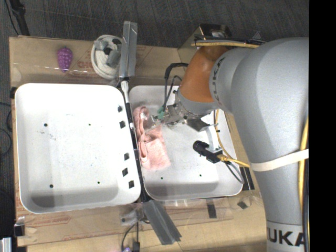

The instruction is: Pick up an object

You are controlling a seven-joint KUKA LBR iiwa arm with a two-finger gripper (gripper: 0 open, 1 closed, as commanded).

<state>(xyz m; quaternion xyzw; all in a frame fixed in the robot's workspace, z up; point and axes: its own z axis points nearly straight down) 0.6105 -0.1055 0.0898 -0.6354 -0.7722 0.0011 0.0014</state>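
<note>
A crumpled pink cloth (150, 140) lies along the left wall of the right bin (184, 185). My gripper (159, 114) reaches in from the right and sits low over the cloth's upper end, right beside its top fold. The grey arm with its orange band (197, 80) covers the bin's upper right part. A small green piece shows at the gripper's tip.
The left bin (68, 146) stands beside the right one, split off by a grey divider with black clips (126, 156). A purple object (64, 58) and a white roll (106, 54) rest on the bench behind the bins. A black cable fitting (206, 151) hangs over the right bin.
</note>
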